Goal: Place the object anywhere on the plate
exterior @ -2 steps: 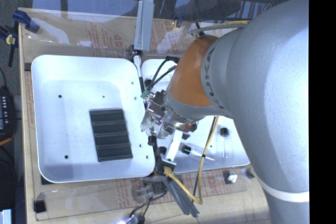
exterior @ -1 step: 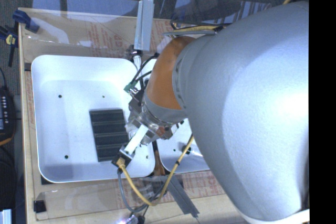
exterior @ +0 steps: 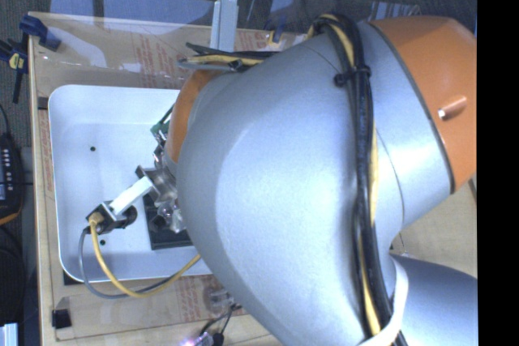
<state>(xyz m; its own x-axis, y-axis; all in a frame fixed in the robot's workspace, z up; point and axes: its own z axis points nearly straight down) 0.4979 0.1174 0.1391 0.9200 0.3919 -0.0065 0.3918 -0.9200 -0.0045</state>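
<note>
My grey arm with its orange band (exterior: 422,93) covers most of the camera view and hangs low over the left white bin (exterior: 73,134). Its wrist ends near the bin's lower middle, where the dark gripper (exterior: 166,227) sits just above the bin floor. A white bracket with a black tip (exterior: 113,211) juts left from the wrist, and a yellow cable (exterior: 122,284) loops from it across the bin's front. A small green edge (exterior: 161,126) peeks out beside the arm; I cannot tell what it is. The arm hides whatever lies under it.
A tiny dark speck (exterior: 92,148) lies on the left bin's floor. Clear plastic sheets and a grey post (exterior: 225,22) stand at the bench's back edge. A blue clamp (exterior: 36,30) sits at the back left corner.
</note>
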